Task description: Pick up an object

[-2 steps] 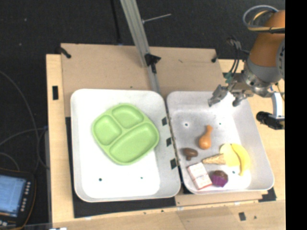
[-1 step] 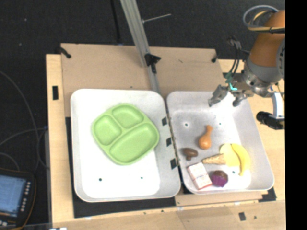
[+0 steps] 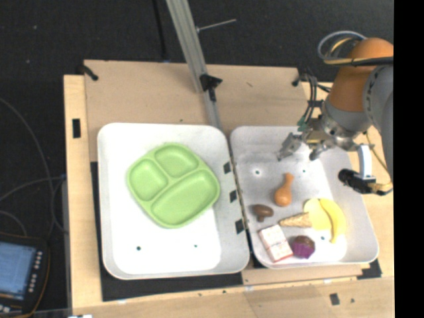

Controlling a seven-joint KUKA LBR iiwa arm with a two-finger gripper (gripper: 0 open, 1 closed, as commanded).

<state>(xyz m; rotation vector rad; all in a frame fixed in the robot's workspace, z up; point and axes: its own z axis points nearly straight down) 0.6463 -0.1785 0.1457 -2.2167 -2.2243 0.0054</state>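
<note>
We see the claw (image 3: 301,148) spread apart, holding nothing, over the right bin (image 3: 265,144) at its 12 o'clock edge. The orange gourd-shaped toy (image 3: 285,190) lies toward 6 o'clock from the claw, apart from it.

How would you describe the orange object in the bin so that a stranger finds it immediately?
Look at the right white bin, the one without the green plate. Near its middle lies a small orange gourd-shaped toy, round below with a thin neck pointing up. It alone is orange, lying apart above the brown, yellow and purple pieces.
</note>
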